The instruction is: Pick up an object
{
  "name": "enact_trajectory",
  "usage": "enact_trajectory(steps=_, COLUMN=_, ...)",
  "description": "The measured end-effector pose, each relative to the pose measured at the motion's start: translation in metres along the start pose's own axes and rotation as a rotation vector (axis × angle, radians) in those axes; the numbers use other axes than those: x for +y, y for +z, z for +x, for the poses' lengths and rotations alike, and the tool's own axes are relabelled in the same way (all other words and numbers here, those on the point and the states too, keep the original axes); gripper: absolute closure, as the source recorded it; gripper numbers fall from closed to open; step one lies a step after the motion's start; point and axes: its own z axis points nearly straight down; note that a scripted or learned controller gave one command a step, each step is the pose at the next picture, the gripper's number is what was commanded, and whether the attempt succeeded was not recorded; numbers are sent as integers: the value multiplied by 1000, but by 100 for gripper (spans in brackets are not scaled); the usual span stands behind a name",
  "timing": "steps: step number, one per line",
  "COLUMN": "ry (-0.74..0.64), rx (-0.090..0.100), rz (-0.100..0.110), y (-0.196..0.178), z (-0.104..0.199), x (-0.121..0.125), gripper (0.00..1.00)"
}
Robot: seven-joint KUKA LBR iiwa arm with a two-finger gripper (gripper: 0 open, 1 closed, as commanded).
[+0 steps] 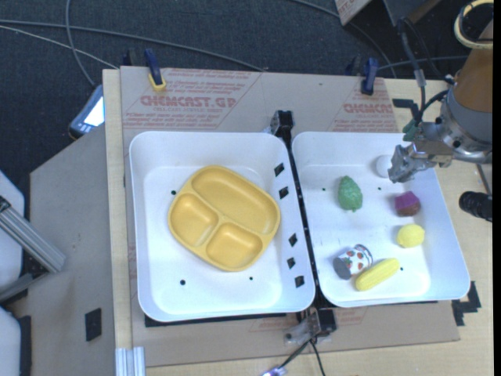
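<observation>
Dark carpet [196, 22] surrounds the bench [196, 100]. We see a yellow tray [225, 218] in the left bin [149, 210]; the gripper [403, 167], finger state indiscernible, hovers at the right bin's [446, 288] far edge.

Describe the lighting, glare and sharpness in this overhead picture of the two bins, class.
Camera view: light is bright and even, so the white bins look washed out and shadows under the yellow tray and green object stay faint; the gripper is slightly soft; the dark floor at the top is dim.
</observation>
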Motion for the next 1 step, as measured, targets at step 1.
enact_trajectory(steps=1, ry=0, rx=0, rz=0, y=5, z=47, x=0, gripper=100)
